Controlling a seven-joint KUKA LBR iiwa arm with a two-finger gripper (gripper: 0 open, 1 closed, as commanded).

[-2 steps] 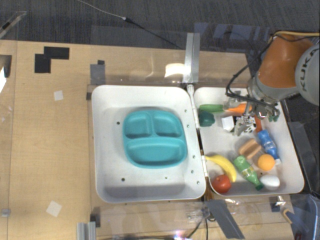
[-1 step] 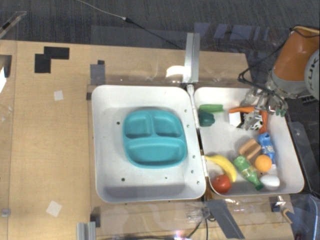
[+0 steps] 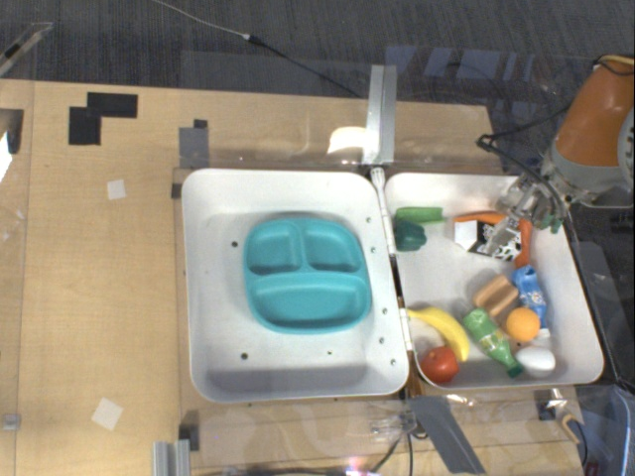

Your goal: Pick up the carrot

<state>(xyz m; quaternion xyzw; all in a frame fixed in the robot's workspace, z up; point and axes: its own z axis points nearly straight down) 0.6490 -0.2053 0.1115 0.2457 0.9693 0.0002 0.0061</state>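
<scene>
The carrot [image 3: 478, 217] is a slim orange shape lying near the far wall of the right bin [image 3: 585, 350], just above a small white, black and orange carton [image 3: 488, 237]. Its right end runs under my gripper [image 3: 524, 216], which hangs low over that spot at the bin's far right. A short orange strip [image 3: 524, 240] shows just below the gripper; I cannot tell whether it belongs to the carrot. Nothing can be seen held.
The right bin also holds a green pepper [image 3: 409, 234], a green pod [image 3: 418, 213], a banana [image 3: 444, 327], a red tomato [image 3: 440, 363], a green bottle [image 3: 491, 337], an orange [image 3: 523, 323], a white egg [image 3: 537, 359], a brown loaf [image 3: 494, 293] and a blue packet [image 3: 529, 291]. A teal divided plate [image 3: 306, 271] lies in the left bin [image 3: 213, 355].
</scene>
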